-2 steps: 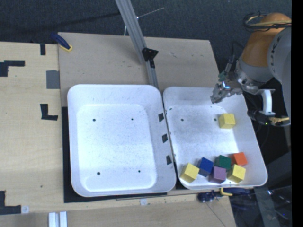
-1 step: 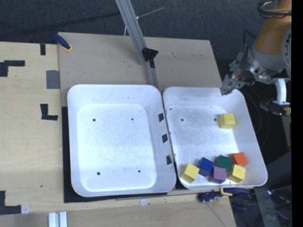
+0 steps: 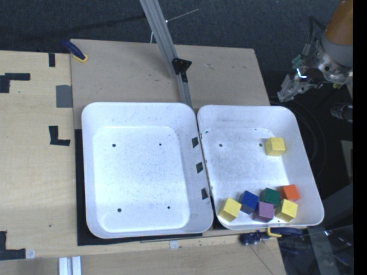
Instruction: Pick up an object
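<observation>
Blocks numbering seven are sitting in the right bin point(image 3: 298, 125): one yellow block point(image 3: 275, 146) at two o'clock, six clustered at five o'clock. Pincer point(image 3: 292, 87) is hovering outside; its grip state is unclear.

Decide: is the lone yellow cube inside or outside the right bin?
Inside: the yellow cube rests on the right bin floor, within its rim.

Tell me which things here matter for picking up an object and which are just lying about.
For the job:
gripper
right bin
lone yellow cube
clustered cubes: yellow, blue, green, purple, orange, yellow

Lying about:
left bin
metal pole
blue-and-yellow clamp
</observation>
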`<action>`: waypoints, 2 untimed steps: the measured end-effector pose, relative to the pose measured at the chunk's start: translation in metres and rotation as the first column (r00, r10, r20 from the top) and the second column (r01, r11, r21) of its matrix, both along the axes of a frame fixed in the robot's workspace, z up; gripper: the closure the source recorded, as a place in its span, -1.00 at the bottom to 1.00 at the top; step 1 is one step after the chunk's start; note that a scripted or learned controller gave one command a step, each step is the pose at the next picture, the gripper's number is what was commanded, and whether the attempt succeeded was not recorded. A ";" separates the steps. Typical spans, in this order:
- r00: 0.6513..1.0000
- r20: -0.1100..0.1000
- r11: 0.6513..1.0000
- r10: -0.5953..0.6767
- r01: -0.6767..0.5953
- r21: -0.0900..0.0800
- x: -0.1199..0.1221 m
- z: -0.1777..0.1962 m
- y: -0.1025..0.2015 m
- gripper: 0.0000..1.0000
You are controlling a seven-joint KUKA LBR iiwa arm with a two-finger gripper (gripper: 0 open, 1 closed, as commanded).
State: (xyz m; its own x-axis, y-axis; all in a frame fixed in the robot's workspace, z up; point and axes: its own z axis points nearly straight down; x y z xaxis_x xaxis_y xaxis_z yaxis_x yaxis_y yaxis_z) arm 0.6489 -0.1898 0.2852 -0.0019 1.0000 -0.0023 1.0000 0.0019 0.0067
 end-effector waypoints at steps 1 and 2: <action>1.000 -0.006 1.000 0.004 -0.004 0.003 -0.007 0.001 0.049 1.00; 1.000 -0.008 1.000 0.005 -0.005 0.004 -0.024 -0.007 0.110 1.00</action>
State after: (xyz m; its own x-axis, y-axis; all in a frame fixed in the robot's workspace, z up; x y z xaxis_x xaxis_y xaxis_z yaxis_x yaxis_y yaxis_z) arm 0.6245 -0.0796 0.2782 -0.0068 1.0000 0.0016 1.0000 0.0068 -0.0018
